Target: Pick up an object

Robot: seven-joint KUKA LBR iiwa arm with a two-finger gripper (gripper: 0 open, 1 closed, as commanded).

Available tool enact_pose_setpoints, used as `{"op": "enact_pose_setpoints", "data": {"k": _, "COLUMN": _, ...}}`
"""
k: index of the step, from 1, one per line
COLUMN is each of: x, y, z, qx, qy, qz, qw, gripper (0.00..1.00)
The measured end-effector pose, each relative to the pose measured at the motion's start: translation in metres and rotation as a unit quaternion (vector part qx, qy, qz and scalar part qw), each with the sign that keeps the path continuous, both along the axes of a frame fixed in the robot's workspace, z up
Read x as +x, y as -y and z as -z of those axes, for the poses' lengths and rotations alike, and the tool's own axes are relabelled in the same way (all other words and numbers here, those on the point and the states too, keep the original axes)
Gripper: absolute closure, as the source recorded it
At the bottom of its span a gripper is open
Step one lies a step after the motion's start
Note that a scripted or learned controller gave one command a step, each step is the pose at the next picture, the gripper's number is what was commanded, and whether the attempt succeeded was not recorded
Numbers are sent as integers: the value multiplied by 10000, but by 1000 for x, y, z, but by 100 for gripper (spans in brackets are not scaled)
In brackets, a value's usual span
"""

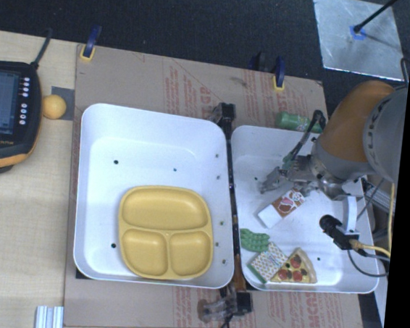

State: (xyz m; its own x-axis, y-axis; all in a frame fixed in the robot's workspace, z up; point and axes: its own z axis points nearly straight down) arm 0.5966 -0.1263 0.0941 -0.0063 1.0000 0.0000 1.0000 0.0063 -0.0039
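Observation:
In the right bin [250, 150] lie a small white and red carton [283, 206], a green toy piece [254, 239], a checkered waffle-like piece [267, 261] and a pizza slice toy [295, 268]. My gripper [271, 182] reaches in from the right and hovers low over the bin's upper middle, just above and left of the carton. Nothing shows held in it. The grey arm with its orange band [350, 131] covers the bin's upper right.
The left bin [99, 134] holds a yellow divided plate [165, 230]. A black clamp bar [228, 184] runs between the bins. A tablet-like pendant [2, 116] and a yellow ball [54, 106] sit at the far left. Cables [360, 249] trail over the right bin's edge.

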Motion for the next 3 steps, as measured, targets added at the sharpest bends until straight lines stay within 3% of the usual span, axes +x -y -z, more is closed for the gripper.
{"op": "enact_pose_setpoints", "data": {"k": 1, "x": -37, "y": 10, "z": 2, "qx": -4, "qy": 2, "qz": 8, "qw": 10000, "gripper": 0}}
{"op": "enact_pose_setpoints", "data": {"k": 2, "x": -37, "y": 12, "z": -8, "qx": -13, "qy": -1, "qz": -7, "qw": 10000, "gripper": 100}}
{"op": "enact_pose_setpoints", "data": {"k": 3, "x": -37, "y": 12, "z": -8, "qx": -13, "qy": -1, "qz": -8, "qw": 10000, "gripper": 0}}
